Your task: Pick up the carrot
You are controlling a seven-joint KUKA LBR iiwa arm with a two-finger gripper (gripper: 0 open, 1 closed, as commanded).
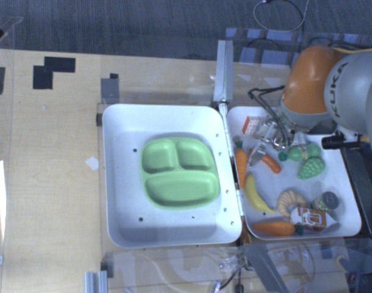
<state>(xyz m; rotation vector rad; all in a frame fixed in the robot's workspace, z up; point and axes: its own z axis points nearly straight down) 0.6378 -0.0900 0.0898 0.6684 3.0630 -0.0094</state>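
Observation:
An orange carrot with a green top lies along the left wall of the right bin, pointing toward the front. The gripper hangs low over the rear middle of that bin, just right of the carrot's green end and apart from it. A small orange-red piece lies right beside the gripper's tip. I see nothing held in the gripper. The arm's grey and orange wrist covers the bin's rear right corner.
The right bin also holds a banana, a green bumpy vegetable, a croissant, a fat orange vegetable, a small carton, a dark can and a white packet. The left bin holds a green divided tray.

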